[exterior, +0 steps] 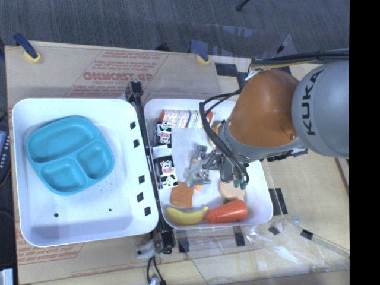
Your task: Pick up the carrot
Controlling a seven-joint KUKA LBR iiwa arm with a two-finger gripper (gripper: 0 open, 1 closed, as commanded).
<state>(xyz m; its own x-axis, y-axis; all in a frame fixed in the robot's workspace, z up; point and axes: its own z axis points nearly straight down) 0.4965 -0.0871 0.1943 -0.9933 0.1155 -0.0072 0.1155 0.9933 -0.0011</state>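
Two white bins side by side on the surface (pixel 71 64), which is covered with printed cardboard. Left bin (pixel 35 218) holds a blue divided tray (pixel 68 153), three compartments, sitting toward the bin's upper left. Right bin (pixel 261 200) holds the food items. Carrot (pixel 228 211) lies on its side along the bin's near edge, at the lower right, orange-red, long axis roughly left-right. Its left end touches or nearly touches the banana (pixel 185 215), which also lies along the near edge. Orange-brown square piece (pixel 181 196), maybe bread or a cracker, sits just above the banana. Pale round item (pixel 230 190) just above the carrot, partly hidden under the arm's wrist. Patterned boxes (pixel 178 119) at the far end of the bin, black-and-white tags down the left wall.

Arm comes in from the right, orange band over the right bin. Gripper (pixel 199 166) hangs over the middle of the bin, above and left of the carrot, apart from it. Fingers look slightly parted with nothing between them, though the metal parts blur together here, so cannot tell for sure. Carrot not grasped.
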